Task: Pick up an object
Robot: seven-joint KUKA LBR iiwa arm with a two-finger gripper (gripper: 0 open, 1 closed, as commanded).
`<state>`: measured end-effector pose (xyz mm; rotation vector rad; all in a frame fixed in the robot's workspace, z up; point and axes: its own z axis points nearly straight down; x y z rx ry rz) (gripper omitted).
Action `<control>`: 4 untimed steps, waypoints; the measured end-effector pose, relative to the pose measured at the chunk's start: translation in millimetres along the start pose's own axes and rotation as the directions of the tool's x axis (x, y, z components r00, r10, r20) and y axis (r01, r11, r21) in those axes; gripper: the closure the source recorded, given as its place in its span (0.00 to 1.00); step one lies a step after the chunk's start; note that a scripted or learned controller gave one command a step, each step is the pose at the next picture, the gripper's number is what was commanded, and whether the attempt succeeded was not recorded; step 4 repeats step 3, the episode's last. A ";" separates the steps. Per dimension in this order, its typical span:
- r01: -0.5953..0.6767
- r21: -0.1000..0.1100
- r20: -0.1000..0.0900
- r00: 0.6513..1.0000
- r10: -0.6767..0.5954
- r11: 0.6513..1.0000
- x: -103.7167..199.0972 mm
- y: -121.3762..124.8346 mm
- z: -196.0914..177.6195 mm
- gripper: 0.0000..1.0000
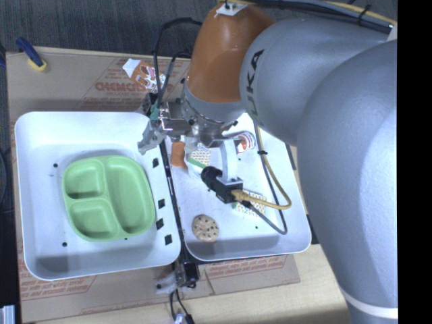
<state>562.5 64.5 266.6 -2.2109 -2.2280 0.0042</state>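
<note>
- Camera view: a worktop covered in brown printed cardboard (81, 86) carries two shallow white bins side by side.
- The left white bin (27, 181) holds a pale green plastic plate with three compartments (108, 198), lying flat near the bin's middle.
- The grey arm with the orange band (223, 52) reaches in from the right and covers the far part of the right white bin (283, 228).
- The gripper (183, 139) sits low over the far end of the seam where the two bins meet. The wrist hides its tip, so I cannot tell whether it is released or clenched, and nothing can be seen grasped.
- A small orange block (177, 155) lies in the right bin, just beside the gripper and against the inner wall.
- A white piece with a green pattern (200, 156) lies next to the orange block.
- A round brown biscuit with dark chips (205, 227) lies flat near the right bin's front edge, well apart from the gripper.
- A small red-and-white item (244, 142) shows partly under the arm.
</note>
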 end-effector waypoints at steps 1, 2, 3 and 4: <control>-0.004 0.003 0.002 1.000 0.004 1.000 -85.6 -79.9 76.2 0.00; -0.001 -0.007 0.002 1.000 0.001 1.000 -113.2 -8.6 -51.5 0.00; -0.001 -0.003 0.001 1.000 0.001 1.000 -74.0 43.4 -9.1 0.00; -0.001 -0.003 0.001 1.000 0.001 1.000 -74.0 43.4 -9.1 0.00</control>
